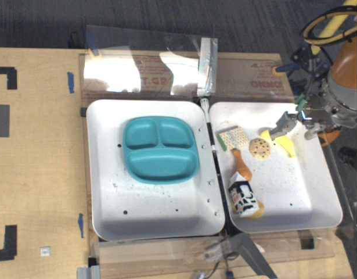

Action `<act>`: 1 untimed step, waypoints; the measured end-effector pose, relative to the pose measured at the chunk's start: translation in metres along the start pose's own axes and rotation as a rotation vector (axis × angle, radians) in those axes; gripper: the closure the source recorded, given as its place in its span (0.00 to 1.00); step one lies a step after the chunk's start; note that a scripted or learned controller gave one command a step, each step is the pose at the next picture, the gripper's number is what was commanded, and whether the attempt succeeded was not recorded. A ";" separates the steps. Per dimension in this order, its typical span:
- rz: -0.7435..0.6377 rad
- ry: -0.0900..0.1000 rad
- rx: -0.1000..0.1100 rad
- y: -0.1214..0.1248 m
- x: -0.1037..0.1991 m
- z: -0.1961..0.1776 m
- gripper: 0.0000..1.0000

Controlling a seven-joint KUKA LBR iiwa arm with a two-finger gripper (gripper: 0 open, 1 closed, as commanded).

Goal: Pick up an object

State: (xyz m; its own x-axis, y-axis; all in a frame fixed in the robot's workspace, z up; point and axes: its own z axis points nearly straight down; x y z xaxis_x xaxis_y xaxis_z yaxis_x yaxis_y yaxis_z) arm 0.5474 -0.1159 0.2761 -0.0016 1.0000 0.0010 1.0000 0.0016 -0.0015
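Note:
The right bin (317, 208) holds several small objects. A tan waffle square with a green edge (233, 137) lies at its upper left. Beside it is a round speckled cookie (259, 148), then a yellow piece (284, 145). An orange carrot-like piece (242, 164) lies below the waffle. A black-and-white container (243, 197) with a yellow end rests near the front. My gripper (295, 129) hangs over the bin's upper right, just above and right of the yellow piece. It is open, with nothing between its fingers.
The left bin (108, 202) holds a teal divided plate (161, 149). A clear plastic sheet and a cardboard panel (166, 71) stand behind the bins. The arm's wrist and yellow cables (332, 25) crowd the upper right.

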 end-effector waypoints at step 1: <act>0.068 -0.003 -0.006 -0.012 -0.031 -0.028 0.00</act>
State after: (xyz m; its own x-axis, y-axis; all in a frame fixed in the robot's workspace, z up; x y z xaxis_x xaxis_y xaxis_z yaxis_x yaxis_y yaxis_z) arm 0.5350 -0.1465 0.3039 0.0662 0.9978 -0.0017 0.9978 -0.0662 0.0047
